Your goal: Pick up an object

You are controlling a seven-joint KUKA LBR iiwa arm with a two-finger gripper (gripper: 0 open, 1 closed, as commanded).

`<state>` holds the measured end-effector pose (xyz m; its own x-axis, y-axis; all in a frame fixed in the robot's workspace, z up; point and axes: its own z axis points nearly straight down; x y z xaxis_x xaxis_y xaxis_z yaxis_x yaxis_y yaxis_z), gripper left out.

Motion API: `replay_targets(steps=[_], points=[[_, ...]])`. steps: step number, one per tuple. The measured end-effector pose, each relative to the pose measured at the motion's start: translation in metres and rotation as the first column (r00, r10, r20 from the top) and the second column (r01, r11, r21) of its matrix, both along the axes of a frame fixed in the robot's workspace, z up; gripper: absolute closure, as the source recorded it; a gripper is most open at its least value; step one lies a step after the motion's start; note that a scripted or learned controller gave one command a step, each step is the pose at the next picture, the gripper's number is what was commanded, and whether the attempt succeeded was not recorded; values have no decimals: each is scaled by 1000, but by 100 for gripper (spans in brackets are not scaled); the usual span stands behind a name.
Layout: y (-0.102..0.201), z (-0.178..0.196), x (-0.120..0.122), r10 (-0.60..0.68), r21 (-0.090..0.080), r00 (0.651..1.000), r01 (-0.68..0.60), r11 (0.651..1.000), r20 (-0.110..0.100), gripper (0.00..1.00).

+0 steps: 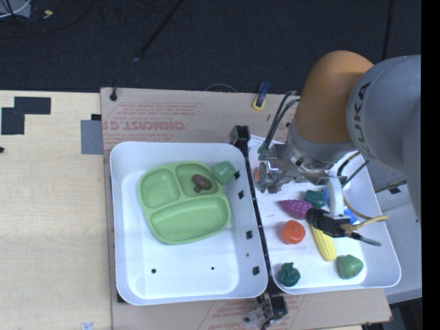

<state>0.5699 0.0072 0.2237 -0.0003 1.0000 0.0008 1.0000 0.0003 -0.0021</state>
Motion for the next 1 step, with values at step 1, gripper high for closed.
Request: replay_targets(steps=[1], points=[[0, -3, -11, -6, -1, 1000, 6, 1000, -3, 100]])
